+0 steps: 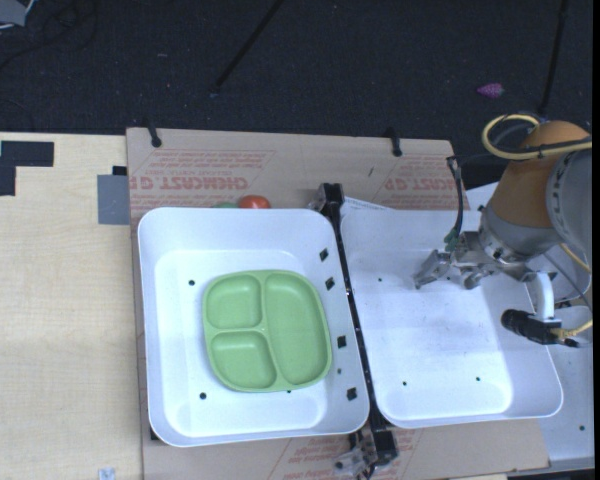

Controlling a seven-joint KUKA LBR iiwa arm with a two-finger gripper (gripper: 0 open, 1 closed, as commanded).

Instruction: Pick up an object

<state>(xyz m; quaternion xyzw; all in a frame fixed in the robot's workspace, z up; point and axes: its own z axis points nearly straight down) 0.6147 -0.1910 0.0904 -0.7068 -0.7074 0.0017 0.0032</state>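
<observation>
While poised over the right bin (460, 368), fingers (432, 269) unclear, released or clenched; green divided plate (266, 329) in left bin (170, 258).

Two shallow white plastic bins are set side by side on a flat brown cardboard sheet (280, 173), which is laid on the pale wooden worktop (50, 308). In the left bin (170, 268), a green three-compartment plastic plate (266, 329) is placed flat near the middle of the floor. Behind that bin's far rim, a small round red object (253, 203) is partly hidden, resting on the cardboard. The right bin (440, 368) is joined to the left along a black divider strip (348, 313). Over its far right part, the grey arm's metal hand (442, 267) is positioned, reached in from the right. Behind the cardboard, a dark carpeted floor (280, 48) is seen.
</observation>
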